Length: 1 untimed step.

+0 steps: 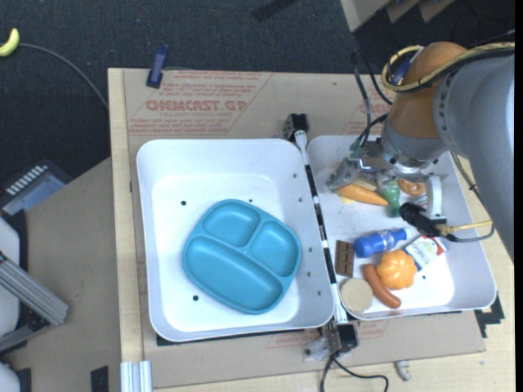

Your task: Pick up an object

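Right bin point(474, 288): gripper point(369, 172) stood low over carrot point(364, 193) at far end; jaw state could not be told. Bottle point(380, 242), orange point(396, 269), sausage point(382, 286) lay nearby. Left bin point(155, 219): 1 blue tray point(239, 256). Pick judged pending; nothing seen lifted.

Left bin point(155, 219) holds a divided tray point(241, 256); right bin point(466, 276) beside it holds a carrot point(364, 194) at rear, bottle point(380, 242) mid, round fruit point(396, 269) and sausage point(382, 286) in front. Gripper point(384, 170) sits over the rear.
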### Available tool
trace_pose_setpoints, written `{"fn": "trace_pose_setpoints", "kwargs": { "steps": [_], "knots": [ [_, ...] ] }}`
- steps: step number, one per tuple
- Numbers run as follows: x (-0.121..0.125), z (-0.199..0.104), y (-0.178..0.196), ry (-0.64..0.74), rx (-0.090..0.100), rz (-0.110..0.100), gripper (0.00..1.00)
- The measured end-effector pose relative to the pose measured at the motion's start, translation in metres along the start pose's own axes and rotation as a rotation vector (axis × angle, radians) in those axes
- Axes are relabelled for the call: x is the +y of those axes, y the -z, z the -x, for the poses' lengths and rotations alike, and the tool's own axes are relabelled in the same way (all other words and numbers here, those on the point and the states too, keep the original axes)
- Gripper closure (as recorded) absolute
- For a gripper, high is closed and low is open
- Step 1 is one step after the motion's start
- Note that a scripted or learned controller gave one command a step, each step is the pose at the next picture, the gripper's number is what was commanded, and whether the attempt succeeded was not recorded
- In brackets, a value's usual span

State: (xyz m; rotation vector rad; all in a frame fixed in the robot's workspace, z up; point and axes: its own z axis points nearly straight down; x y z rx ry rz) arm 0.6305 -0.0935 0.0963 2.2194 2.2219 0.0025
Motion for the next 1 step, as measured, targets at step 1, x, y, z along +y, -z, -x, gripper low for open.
{"fn": "trace_pose_setpoints", "kwargs": {
  "steps": [1],
  "knots": [
    [-0.0012, 0.0005, 0.0091, 0.001, -0.001, -0.004, 1.0]
  ]
}}
